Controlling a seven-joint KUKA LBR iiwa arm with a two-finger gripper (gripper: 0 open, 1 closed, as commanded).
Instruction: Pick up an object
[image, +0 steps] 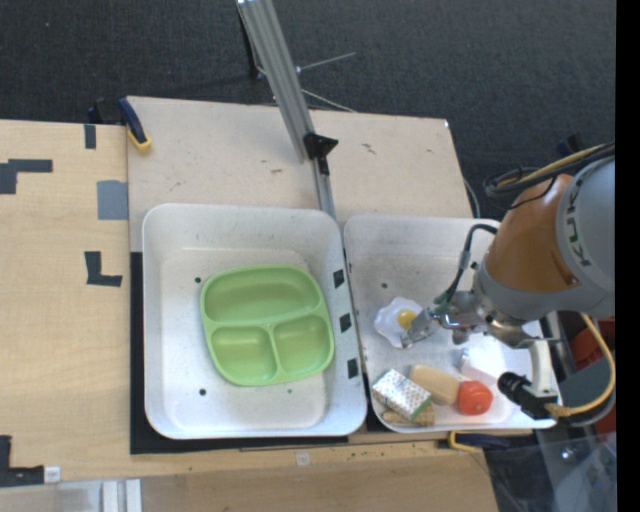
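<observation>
In right bin (400, 235) | claw (418, 333) beside fried egg (398, 318) | grip unclear, wrist hides it

A light green divided plate (266, 325) lies in the white left bin (160, 300), while the white right bin (400, 250) holds a red tomato (474, 398), a tan roll (436, 381), a green-patterned box (402, 394) and a white-and-yellow egg (398, 318).

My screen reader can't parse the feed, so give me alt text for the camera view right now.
The grey arm's gripper hangs low in the right bin, beside a fried-egg toy. Along that bin's near edge lie a patterned box, a tan roll and a red tomato. The left bin holds a green divided plate.
</observation>
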